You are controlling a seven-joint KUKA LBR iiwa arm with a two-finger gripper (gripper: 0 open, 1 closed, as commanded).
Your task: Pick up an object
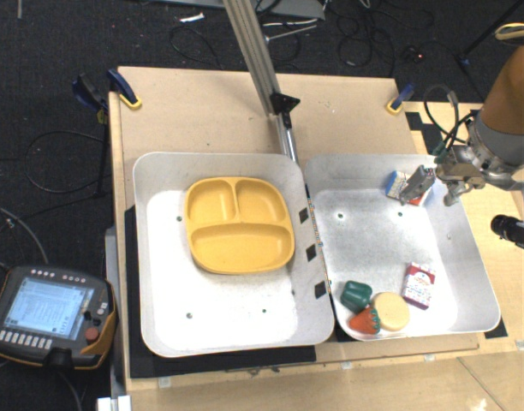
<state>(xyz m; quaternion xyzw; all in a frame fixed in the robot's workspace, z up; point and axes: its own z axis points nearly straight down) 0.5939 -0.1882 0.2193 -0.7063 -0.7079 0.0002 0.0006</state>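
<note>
My gripper (435,190) hangs over the far right part of the right bin (467,255), and it is open, its two fingers spread with nothing between them. A small blue and white packet (396,182) with a red edge lies just left of the left finger (414,187); I cannot tell whether they touch. At the bin's near edge lie a red and white carton (419,285), a pale yellow round object (392,311), a green object (356,294) and a red object (363,320).
A yellow divided plate (241,225) lies in the left bin (159,255). A slanted metal pole (255,41) rises from the back of the divider between the bins. A teach pendant (48,311) sits off the bench at the lower left.
</note>
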